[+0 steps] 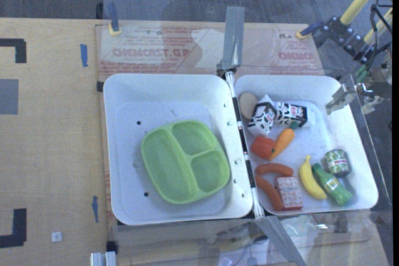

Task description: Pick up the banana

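Banana (310, 179): yellow, curved, lying beside a green bottle (331, 184).

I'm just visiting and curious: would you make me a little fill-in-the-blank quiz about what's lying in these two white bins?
1. The banana lies in the ____ bin.
2. The divided plate in the other bin is coloured ____.
3. The green bottle lies right beside the ____.
4. The robot's hand is above the right bin's ____ edge.

Missing words: right; green; banana; far right
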Controlling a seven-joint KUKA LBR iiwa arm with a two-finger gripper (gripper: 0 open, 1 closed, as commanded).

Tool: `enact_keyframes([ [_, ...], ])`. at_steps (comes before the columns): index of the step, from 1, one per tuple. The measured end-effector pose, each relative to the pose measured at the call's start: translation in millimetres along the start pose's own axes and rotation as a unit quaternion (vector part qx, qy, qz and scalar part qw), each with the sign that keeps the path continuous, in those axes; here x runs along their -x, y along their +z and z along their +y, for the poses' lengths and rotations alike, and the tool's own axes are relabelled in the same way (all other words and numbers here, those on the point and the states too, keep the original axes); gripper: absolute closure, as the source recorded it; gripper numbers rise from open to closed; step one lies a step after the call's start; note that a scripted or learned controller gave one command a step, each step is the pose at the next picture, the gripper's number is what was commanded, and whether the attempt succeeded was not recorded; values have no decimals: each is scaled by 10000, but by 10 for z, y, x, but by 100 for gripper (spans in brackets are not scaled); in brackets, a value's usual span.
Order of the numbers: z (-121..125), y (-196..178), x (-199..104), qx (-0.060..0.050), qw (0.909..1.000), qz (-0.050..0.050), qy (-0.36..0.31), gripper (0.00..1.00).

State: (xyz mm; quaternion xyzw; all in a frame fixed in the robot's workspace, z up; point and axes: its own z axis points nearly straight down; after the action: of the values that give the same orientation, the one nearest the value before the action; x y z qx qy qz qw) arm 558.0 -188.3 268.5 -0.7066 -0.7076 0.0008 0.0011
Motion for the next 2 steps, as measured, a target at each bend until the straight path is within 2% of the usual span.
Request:
enact_keyframes([
  [1,-769,1440,-405,-2,9985,3,-540,0],
  [2,-746,1818,-416,49,9981,-4,-607,0],
])
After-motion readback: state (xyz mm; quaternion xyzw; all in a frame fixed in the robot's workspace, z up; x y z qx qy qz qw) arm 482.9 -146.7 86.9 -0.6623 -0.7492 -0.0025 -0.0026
